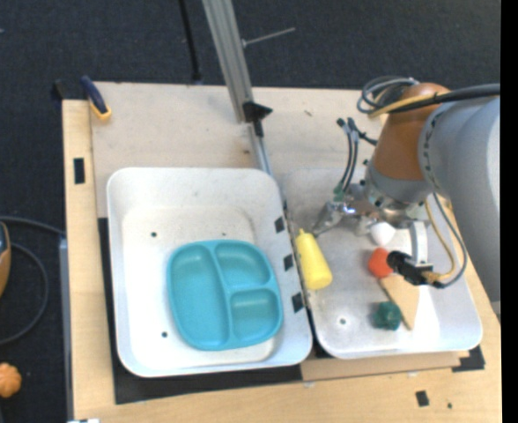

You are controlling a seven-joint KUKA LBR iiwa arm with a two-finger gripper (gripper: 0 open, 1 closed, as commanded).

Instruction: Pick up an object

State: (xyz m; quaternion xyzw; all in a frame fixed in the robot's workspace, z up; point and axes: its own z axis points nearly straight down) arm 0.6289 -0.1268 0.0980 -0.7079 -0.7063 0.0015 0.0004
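Observation:
My gripper hangs below the grey and orange wrist, low over the back of the right bin. Just under it sit a small white object and an orange-red object. Further along the bin floor lies a tan wedge, with a dark green object at its left side. A yellow cylinder-like object rests against the bin's left rim. The arm hides the back right part of this bin.
The left bin holds a light blue divided plate. A metal post rises behind the bins. Cables loop around the wrist. An orange ball lies off the bench at lower left.

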